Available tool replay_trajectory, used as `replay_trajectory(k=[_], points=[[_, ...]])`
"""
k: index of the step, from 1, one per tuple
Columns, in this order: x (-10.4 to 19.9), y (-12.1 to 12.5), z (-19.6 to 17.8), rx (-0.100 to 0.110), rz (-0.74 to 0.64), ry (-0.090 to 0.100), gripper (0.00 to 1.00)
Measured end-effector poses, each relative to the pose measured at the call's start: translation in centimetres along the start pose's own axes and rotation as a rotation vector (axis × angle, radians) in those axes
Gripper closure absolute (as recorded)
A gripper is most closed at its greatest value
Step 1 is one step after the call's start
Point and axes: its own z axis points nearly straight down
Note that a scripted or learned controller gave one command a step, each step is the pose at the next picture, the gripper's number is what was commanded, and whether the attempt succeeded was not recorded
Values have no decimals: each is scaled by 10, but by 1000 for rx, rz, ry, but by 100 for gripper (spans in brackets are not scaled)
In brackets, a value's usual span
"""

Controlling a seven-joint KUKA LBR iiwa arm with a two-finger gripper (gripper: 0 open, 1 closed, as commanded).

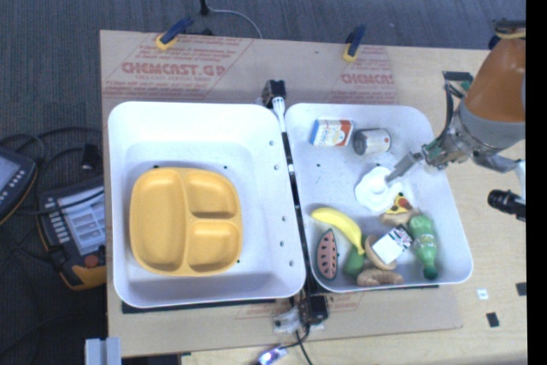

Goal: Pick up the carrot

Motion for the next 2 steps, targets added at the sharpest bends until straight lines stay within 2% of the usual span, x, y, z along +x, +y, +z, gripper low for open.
replay_trajectory(k=[1,2], points=[[7,-2,48,-6,-32,7,0],[-1,16,55,-5,-220,7,0]])
